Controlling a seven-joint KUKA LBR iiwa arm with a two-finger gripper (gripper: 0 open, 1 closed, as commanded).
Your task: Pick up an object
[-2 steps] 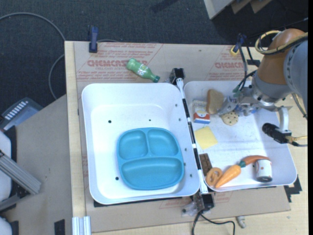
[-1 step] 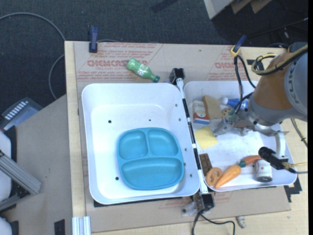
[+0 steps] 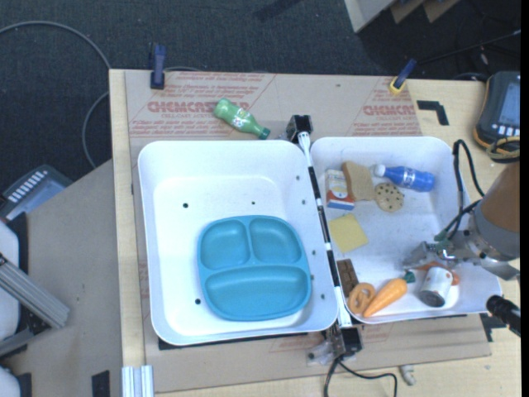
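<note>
My gripper [image 3: 428, 256] is low in the right bin [image 3: 388, 149], near its right wall, at the end of the arm [image 3: 502, 218] that reaches in from the right. Just below it a white cup [image 3: 435, 288] lies on its side. An orange carrot [image 3: 385, 297] and a pretzel [image 3: 360, 297] lie to the lower left of the gripper. Farther back in the same bin are a yellow cheese square [image 3: 349, 233], a cookie [image 3: 388, 196], a blue bottle [image 3: 408, 177], a slice of bread [image 3: 359, 181] and a small carton [image 3: 337, 190].
The left bin [image 3: 165, 222] holds a blue divided plate [image 3: 252, 266]. A green bottle [image 3: 240, 118] lies on the bench behind the left bin. A brown chocolate bar [image 3: 347, 273] sits by the divider in the right bin. A black cable [image 3: 457, 172] runs over the right wall.
</note>
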